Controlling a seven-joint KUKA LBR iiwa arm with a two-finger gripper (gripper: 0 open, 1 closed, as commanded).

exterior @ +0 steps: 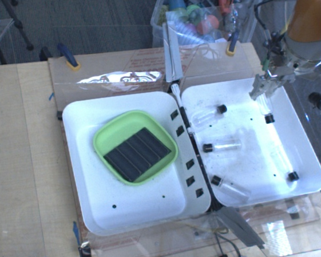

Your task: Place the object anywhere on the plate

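Observation:
A green square plate (103, 138) lies in the left bin (95, 213). A dark ribbed slab (137, 154) rests flat on the plate. Several clear vials with black caps lie in the right bin (310, 180): one (207, 115) near the divider at the back, one (226, 145) in the middle, one (230, 187) at the front. Another vial (265, 109) lies at the bin's back right, its cap toward the front. My gripper (261, 89) hangs over the back right corner of the right bin, just above that vial's far end.
A further vial (283, 166) lies by the right bin's front right corner. Black clips (188, 163) line the divider between the bins. A clear box of colourful toys (204, 2) stands behind the bins. Crinkled foil (121, 77) lies behind the left bin.

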